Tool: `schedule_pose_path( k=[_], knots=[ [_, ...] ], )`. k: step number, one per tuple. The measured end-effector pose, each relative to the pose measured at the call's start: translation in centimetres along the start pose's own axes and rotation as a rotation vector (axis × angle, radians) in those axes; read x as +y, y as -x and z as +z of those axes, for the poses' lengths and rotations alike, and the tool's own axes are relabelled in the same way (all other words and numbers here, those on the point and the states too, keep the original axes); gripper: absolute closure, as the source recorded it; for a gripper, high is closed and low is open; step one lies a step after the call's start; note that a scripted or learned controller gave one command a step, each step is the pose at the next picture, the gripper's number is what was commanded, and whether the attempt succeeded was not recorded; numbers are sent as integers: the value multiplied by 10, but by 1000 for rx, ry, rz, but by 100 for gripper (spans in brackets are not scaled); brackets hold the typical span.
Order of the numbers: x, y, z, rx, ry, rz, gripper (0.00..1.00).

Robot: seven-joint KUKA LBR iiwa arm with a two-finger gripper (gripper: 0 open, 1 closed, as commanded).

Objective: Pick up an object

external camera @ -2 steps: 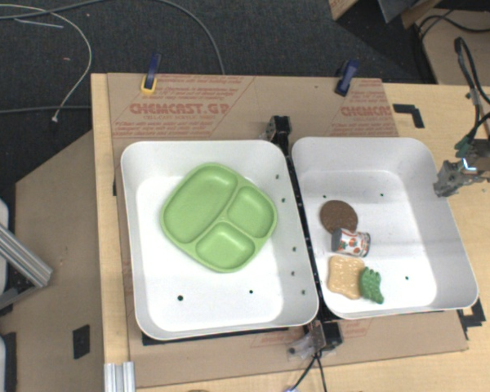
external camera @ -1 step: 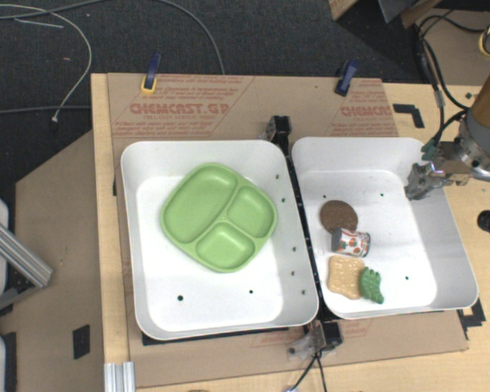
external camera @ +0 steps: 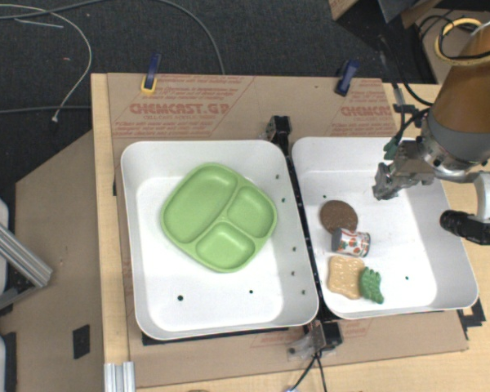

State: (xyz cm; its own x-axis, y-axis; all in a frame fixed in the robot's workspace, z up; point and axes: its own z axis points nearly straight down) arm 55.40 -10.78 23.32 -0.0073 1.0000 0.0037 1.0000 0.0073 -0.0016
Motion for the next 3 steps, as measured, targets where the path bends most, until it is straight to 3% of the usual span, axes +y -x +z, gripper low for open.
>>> schedule_pose_path(
  k=[1, 3],
  knots=[
    [9, -53, -9, -1, 4, 0, 100],
    [38, -168, 8, -2, 2, 1, 100]
  ],
)
